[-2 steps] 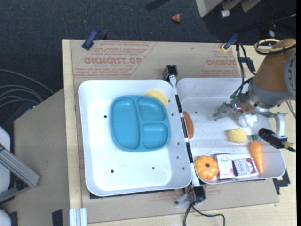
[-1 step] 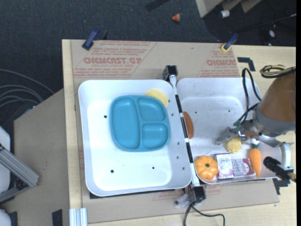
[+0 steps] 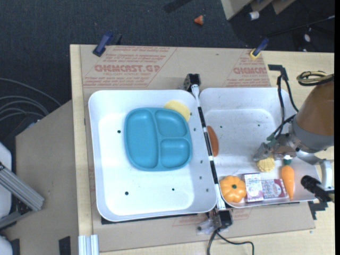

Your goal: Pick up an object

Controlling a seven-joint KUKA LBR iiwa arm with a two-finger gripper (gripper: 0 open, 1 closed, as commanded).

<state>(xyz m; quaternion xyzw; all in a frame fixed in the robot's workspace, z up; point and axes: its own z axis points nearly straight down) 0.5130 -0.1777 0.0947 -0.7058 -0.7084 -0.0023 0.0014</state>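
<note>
From above, the claw (image 3: 270,154) is low in the right bin (image 3: 239,102), at its right side; whether it is wide or narrow I cannot tell. A small yellow corn piece (image 3: 266,164) lies just beneath and toward the near rim, almost touching. The carrot (image 3: 287,178) stands beside it, long axis running near-to-far.

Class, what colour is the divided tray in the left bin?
Blue-teal tray, seen in the camera view.
</note>
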